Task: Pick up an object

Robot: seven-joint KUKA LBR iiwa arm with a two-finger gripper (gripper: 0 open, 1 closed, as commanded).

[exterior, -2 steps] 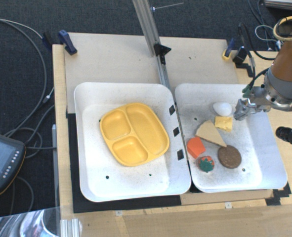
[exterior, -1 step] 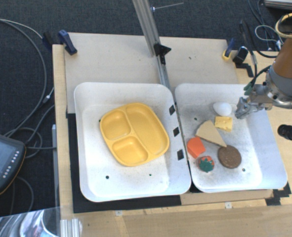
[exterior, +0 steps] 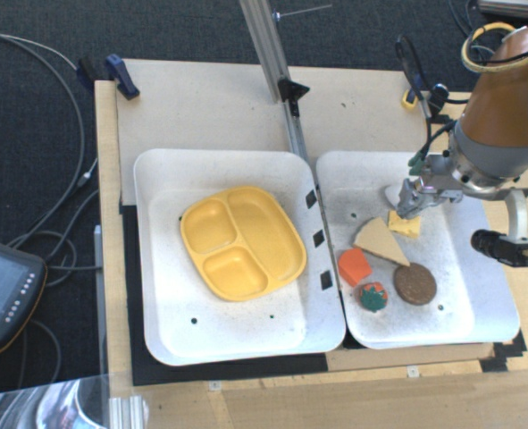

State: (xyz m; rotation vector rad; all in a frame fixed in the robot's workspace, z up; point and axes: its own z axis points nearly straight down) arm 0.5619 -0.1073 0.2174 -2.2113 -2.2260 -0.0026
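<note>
The arm [exterior: 500,105] is reaching in from three o'clock, its orange band sitting high at the upper right and the grey wrist angling down and toward nine o'clock over the right bin [exterior: 478,329]. The gripper [exterior: 409,202] is hanging low in the bin's upper half, directly over the yellow cheese block [exterior: 406,225], which is lying at about twelve o'clock from the bin's cluster of items. Whether the claw is clenched or released cannot be told from this angle, and nothing is visibly lifted between it.

The pale wedge [exterior: 381,242] is lying just at seven o'clock of the cheese block, touching or nearly touching it. The orange block [exterior: 354,265] is sitting at eight o'clock of the wedge, the green and red toy [exterior: 373,297] just below that, and the brown round cookie [exterior: 415,285] at five o'clock of the wedge.

In the left bin [exterior: 156,329], the yellow divided plate [exterior: 242,241] is resting near the centre.
</note>
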